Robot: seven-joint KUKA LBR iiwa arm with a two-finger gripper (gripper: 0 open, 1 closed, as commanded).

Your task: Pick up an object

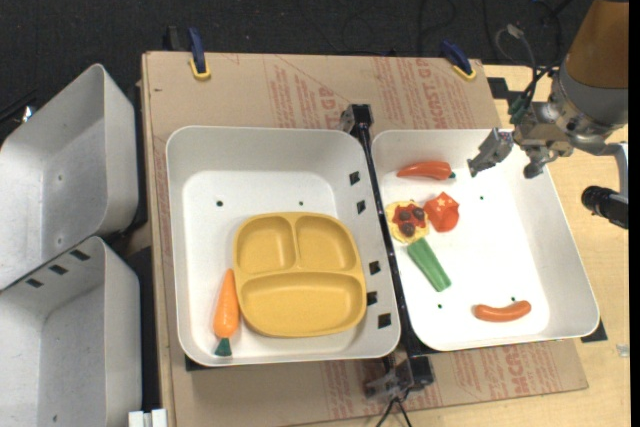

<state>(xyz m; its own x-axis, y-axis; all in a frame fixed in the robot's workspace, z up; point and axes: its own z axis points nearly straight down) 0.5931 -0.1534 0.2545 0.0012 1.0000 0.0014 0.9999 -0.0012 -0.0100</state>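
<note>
Open gripper (510, 155) above right bin (560, 245) (holding nothing).

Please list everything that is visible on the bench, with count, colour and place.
bins: two, white, side by side on the bench
plate: one, yellow, divided, left bin
carrot: one, orange, left bin, left of the plate
chili: one, red, right bin, top
pizza: one, yellow and red, right bin
pepper: one, red, right of the pizza
cucumber: one, green, below the pizza
sausage: one, orange-red, right bin, bottom
hand: one, grey, open, over the right bin's top right
</note>
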